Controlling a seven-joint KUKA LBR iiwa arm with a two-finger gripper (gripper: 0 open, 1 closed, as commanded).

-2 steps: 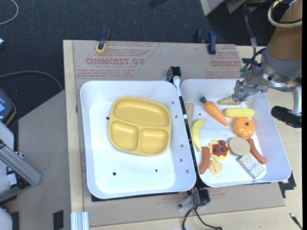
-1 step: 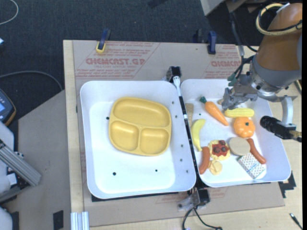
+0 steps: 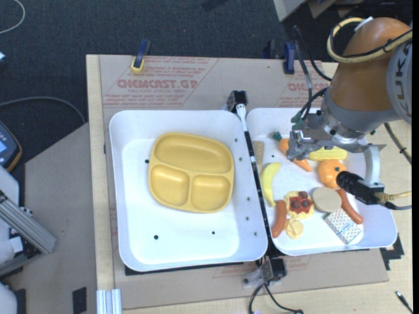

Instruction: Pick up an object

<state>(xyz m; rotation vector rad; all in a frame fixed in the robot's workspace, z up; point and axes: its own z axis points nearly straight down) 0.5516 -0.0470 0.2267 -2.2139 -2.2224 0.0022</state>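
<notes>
The jaws (image 3: 300, 150) sit low in the right bin (image 3: 386, 231), right over a carrot (image 3: 298, 160) and beside a yellow banana (image 3: 269, 182). I cannot tell their grip. A yellow plate (image 3: 191, 172) lies in the left bin (image 3: 131, 227).

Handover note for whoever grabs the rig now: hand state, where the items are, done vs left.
Hand: low over the far part of the right bin, above the carrot; nothing seen held.
Right bin items: banana, yellow corn, orange fruit, two sausages, tart with berries, grey disc, foil packet.
Left bin: yellow divided plate.
Done: approach only.
Left: grasp and lift one item.
</notes>
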